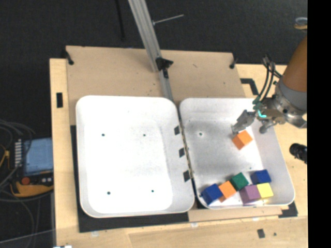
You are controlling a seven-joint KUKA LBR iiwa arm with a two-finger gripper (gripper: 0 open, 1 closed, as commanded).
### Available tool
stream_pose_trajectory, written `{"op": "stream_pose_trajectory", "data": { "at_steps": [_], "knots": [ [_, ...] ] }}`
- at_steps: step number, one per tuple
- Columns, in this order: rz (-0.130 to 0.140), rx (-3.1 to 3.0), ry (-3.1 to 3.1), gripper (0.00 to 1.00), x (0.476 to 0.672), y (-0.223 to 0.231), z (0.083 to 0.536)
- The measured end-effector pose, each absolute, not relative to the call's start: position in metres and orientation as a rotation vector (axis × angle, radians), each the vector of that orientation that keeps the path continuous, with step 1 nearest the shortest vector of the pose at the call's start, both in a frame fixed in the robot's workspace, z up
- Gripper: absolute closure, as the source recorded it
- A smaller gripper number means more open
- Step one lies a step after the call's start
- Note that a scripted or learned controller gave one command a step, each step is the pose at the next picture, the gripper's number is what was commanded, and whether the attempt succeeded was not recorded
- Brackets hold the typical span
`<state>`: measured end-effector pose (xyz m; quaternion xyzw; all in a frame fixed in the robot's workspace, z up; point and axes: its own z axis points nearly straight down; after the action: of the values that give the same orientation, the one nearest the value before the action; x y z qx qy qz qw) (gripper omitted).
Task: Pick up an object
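We see an orange cube [242,139] lying in the right bin [207,154], toward its far right side, well apart from the cluster of coloured cubes [239,187] at the near edge. The gripper [254,122] hangs just above it with fingers spread and nothing between them. We judge this the approach step; next it must descend squarely and close.

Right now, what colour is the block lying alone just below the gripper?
Orange. The lone block shows clearly in the camera view, in the right bin.
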<state>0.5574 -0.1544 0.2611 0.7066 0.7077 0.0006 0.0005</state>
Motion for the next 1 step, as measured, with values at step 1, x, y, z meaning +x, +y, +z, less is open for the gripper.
{"op": "stream_pose_trajectory", "data": {
  "at_steps": [1],
  "knots": [
    [-0.005, 2.226, 2.22, 0.0, 0.5545, -0.149, 0.2162]
  ]
}}
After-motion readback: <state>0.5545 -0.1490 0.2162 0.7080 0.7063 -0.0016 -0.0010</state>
